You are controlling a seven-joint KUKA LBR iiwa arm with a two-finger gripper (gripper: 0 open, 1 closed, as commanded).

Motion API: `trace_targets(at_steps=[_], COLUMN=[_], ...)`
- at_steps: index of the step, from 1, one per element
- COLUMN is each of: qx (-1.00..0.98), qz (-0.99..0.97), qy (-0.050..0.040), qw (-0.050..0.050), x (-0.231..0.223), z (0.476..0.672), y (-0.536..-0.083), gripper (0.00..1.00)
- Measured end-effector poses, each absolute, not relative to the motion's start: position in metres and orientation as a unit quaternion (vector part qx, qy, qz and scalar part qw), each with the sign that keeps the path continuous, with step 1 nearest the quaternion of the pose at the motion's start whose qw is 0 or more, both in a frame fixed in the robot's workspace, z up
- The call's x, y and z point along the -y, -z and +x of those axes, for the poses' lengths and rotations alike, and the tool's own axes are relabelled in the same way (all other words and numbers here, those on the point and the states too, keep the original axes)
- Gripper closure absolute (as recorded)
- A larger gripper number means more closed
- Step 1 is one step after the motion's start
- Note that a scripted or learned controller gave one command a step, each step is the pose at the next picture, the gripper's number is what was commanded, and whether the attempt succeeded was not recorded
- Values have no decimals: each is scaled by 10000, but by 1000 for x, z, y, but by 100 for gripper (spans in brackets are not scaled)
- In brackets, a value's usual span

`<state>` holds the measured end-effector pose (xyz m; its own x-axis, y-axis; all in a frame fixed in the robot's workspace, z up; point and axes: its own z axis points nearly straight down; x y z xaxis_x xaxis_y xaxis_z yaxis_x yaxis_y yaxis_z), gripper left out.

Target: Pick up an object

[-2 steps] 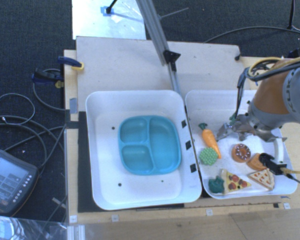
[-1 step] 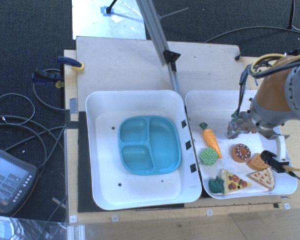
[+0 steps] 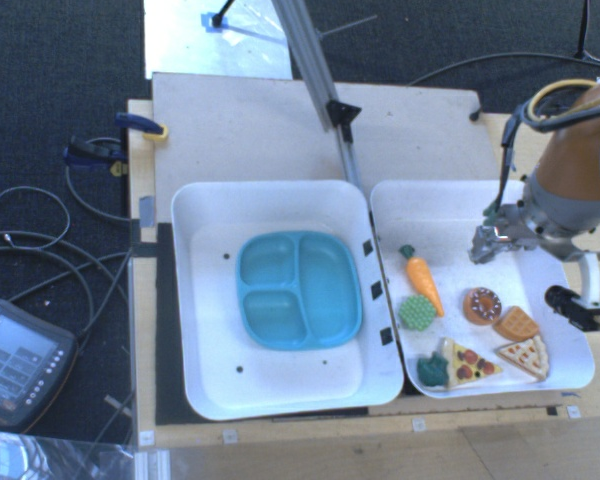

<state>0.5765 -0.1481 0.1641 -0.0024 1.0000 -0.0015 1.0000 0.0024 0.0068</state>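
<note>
At the right edge of the frame the arm [image 3: 580, 168] shows a rounded orange band above a grey wrist housing, with a yellow cable and a black cable looping over its top and a thin dark cable running down its left side. Below the grey housing sits the end effector [image 3: 490, 243], a small metallic silver assembly with shiny, angular parts. A black, stubby cylindrical fitting on a white bracket projects from the lower right of the wrist, near the frame's right edge.
</note>
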Motion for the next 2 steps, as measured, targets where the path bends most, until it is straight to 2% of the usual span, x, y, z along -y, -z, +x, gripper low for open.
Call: trace_targets(at_steps=[1, 2], qx=[-7097, -7095], qz=[7045, 7047], qy=[-21, -21], qw=[32, 34], x=[142, 142], z=[584, 578], y=[-211, -260], gripper=[100, 100])
